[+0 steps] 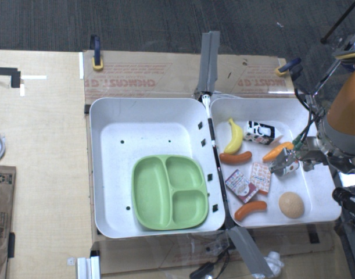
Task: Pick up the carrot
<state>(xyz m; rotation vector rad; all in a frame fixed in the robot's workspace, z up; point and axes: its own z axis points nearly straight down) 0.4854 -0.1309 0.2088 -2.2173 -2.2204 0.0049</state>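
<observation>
Right bin [316,214], near to far: sausage [250,210], bread roll [291,204], snack packets [248,180]. Gripper [283,164] sits just beside the carrot [277,151], mid-bin; jaw state: cannot tell. Carrot looks light, stiff, smooth, tapered; grasp across the thick middle.

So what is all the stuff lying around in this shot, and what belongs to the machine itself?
Bins: two, white, side by side on the bench.
Divided plate: one, green, in the left bin.
Banana: one, yellow, right bin, upper left.
Carrot: one, orange, right bin, beside the gripper.
Sausages: two, red-brown, one under the banana, one at the bin's near edge.
Small carton: one, black and white, top of right bin.
Packets: two, pink-red, middle of right bin.
Bread roll: one, tan, lower right.
Clamps: two, blue and yellow, far edge.
Gripper: one, grey metal, over the right bin.
</observation>
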